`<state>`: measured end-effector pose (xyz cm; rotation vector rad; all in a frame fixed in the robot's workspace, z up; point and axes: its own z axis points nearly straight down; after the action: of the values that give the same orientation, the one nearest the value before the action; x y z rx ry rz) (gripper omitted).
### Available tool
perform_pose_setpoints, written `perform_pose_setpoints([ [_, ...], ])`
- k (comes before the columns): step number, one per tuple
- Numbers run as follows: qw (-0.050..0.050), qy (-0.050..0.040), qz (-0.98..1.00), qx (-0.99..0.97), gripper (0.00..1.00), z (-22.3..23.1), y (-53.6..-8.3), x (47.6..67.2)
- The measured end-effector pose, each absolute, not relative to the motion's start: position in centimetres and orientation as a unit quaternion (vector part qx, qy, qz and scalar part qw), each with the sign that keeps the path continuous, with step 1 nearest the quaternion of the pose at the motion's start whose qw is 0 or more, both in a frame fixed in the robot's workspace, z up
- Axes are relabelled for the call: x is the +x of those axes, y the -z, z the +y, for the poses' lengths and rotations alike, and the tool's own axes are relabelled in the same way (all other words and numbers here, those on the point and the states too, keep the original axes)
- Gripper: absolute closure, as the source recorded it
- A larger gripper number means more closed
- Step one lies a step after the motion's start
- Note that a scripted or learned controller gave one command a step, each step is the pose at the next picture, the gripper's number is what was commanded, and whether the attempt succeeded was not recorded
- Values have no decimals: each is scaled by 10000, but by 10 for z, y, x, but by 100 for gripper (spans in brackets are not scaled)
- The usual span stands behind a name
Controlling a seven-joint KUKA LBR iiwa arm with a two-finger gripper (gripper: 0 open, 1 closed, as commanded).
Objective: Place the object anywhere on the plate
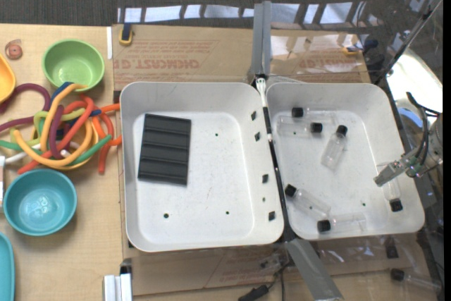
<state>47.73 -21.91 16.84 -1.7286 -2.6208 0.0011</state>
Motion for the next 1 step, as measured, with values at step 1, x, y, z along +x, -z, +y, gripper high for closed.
perform_pose_setpoints([
  [1,3,-8,-7590,-6510,100,-222,-185,498],
])
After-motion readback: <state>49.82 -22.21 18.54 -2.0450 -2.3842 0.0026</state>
